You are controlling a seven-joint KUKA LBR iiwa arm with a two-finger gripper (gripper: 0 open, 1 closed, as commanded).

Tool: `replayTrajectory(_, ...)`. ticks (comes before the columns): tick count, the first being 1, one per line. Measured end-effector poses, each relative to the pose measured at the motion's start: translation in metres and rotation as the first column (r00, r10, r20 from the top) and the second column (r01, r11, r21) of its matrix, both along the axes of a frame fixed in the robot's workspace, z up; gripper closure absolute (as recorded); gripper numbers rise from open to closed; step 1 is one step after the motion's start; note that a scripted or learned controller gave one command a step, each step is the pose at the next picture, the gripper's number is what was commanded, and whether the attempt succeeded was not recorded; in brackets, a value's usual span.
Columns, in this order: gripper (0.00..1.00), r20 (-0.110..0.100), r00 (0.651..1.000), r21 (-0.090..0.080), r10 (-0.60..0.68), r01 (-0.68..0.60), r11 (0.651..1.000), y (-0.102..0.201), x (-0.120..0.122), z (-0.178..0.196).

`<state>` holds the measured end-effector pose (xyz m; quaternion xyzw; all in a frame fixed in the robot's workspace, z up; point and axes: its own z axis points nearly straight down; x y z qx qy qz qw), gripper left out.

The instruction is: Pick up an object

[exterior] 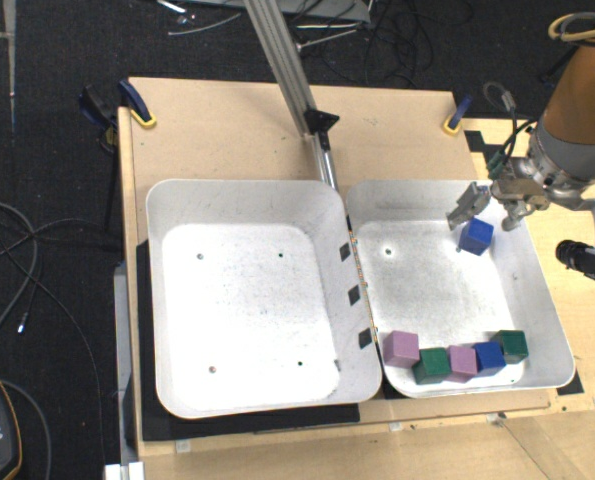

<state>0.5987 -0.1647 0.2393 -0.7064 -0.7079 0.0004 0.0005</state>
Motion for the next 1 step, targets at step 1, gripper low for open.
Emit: replayTrajectory(1,0.00,-0.004,1.000,-0.002,-0.008,0.008,1.000,-0.0578,-0.0269,-0.0457)
